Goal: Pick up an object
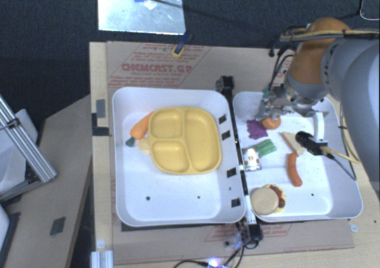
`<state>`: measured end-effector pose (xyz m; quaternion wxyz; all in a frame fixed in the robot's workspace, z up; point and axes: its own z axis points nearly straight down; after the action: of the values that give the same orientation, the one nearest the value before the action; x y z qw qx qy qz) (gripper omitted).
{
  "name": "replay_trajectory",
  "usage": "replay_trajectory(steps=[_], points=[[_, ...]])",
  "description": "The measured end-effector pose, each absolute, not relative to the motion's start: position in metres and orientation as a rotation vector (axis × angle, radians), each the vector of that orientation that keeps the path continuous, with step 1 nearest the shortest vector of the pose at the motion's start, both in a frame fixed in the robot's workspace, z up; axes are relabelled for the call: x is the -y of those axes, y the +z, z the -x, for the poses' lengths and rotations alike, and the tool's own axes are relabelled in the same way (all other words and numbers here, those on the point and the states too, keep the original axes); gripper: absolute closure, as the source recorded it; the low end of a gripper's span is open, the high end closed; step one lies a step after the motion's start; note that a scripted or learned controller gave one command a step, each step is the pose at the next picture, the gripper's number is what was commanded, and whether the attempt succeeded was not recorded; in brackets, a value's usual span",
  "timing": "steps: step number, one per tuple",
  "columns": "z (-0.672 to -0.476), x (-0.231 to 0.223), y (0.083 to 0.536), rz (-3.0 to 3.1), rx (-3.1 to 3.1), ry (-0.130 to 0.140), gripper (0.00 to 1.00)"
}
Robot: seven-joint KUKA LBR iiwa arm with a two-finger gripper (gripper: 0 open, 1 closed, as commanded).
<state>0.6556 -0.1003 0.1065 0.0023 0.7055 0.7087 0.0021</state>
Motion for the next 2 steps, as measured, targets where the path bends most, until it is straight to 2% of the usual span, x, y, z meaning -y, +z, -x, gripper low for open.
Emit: replay_trajectory(steps=[2], points=[[-0.649,0.098,0.198,-2.214,-2.222,0.006,1.00]])
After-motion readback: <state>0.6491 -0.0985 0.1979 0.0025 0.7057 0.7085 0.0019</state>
